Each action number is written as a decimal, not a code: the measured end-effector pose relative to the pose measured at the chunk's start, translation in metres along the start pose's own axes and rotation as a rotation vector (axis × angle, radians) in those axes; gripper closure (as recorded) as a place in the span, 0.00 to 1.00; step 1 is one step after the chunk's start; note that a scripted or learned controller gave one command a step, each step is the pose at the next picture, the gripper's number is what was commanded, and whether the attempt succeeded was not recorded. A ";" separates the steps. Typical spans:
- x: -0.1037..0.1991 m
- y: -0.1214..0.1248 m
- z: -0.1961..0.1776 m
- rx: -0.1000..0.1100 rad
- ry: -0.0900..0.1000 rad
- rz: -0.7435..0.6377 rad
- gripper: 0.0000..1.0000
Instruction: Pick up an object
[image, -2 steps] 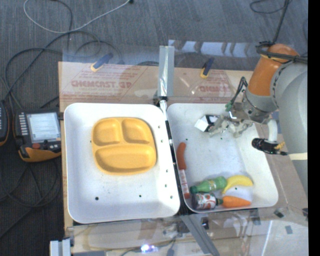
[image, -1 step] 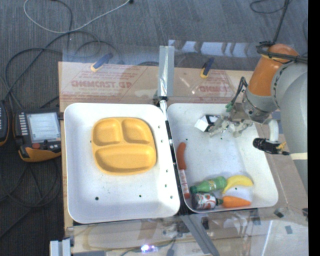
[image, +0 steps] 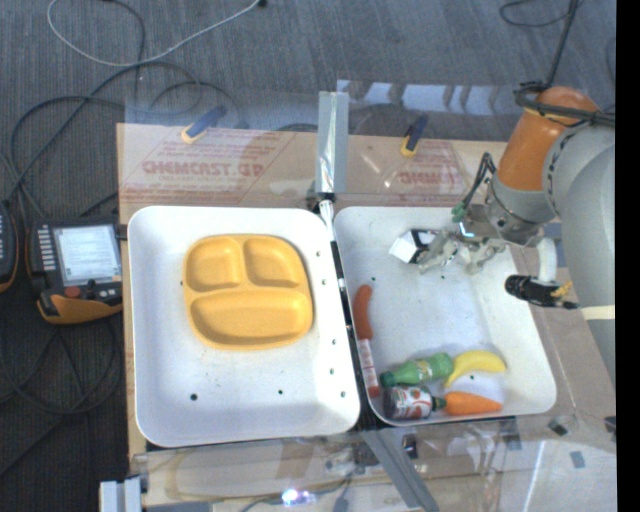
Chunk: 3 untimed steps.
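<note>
Orange-red sausage (image: 363, 310) lying along the right bin's (image: 520, 330) left wall, long axis running near to far, smooth and rounded, jaws (image: 455, 250) above the bin's far end, grip state unclear.

A robotics lab: 2 white bins (image: 140, 330), loose cables (image: 100, 50).

The right bin's (image: 520, 330) middle floor lies open. A sausage (image: 363, 310) hugs its left wall; bottle (image: 420, 370), banana (image: 476, 363), can (image: 410, 402) and carrot (image: 472, 404) crowd the near edge.
</note>
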<state>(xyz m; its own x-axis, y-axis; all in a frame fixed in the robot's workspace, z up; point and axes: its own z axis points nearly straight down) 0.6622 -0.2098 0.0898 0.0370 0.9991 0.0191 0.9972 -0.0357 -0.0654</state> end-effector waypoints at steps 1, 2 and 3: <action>0.002 -0.002 0.000 -0.008 -0.009 -0.028 0.00; 0.000 0.000 0.000 -0.004 -0.002 -0.026 0.00; 0.000 -0.030 0.001 -0.075 -0.011 0.023 0.00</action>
<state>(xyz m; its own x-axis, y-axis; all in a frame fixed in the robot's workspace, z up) 0.6323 -0.2084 0.0910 0.0592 0.9982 0.0073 0.9982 -0.0592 0.0097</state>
